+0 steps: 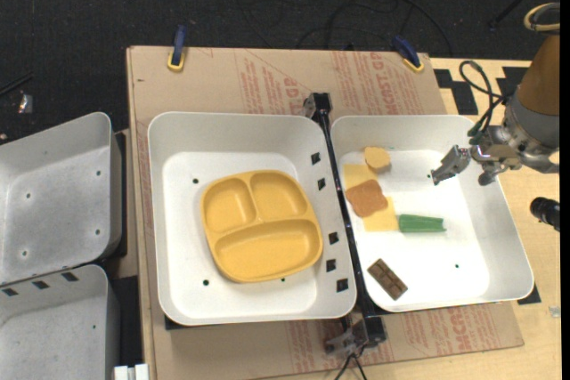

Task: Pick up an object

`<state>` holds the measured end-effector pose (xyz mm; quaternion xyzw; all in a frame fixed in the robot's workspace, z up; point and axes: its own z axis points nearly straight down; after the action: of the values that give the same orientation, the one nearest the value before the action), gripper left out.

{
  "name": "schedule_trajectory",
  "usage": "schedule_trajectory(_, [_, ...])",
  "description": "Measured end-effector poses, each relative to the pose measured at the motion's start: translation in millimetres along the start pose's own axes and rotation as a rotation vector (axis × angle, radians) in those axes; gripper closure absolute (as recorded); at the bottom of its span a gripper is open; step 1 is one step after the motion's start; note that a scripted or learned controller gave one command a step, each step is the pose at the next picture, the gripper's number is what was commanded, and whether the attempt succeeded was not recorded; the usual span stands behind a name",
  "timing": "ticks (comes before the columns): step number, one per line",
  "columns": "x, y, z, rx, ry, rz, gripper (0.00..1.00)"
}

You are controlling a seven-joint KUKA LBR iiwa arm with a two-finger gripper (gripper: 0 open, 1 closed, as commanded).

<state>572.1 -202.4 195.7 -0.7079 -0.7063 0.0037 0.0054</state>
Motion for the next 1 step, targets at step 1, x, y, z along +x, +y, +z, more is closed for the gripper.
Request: schedule_trajectory(1, [0.6, 3.2, -7.7, -0.013, -0.003, -0.003, 0.00])
